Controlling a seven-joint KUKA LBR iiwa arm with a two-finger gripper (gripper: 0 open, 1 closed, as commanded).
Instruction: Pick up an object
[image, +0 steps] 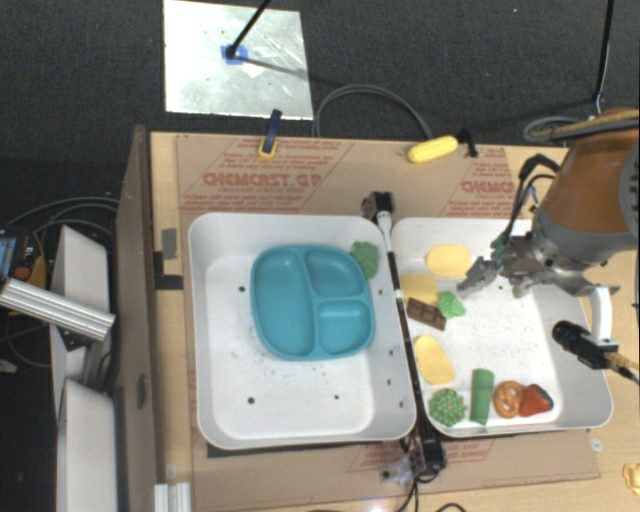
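In the camera view, the gripper (478, 276) was hung low over the right bin (580, 405), beside the green piece (451, 305) near its left wall, apparently lined up for it. Whether the jaws were spread could not be told. The tray (310, 302) was left in the left bin (225, 400).

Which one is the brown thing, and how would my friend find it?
Look at the right bin, the one crowded with toy food. Go to its left wall, about halfway down, next to the yellow block and the small green piece. The brown bar lies there, flat and dark, the only brown thing among yellow and green neighbours.
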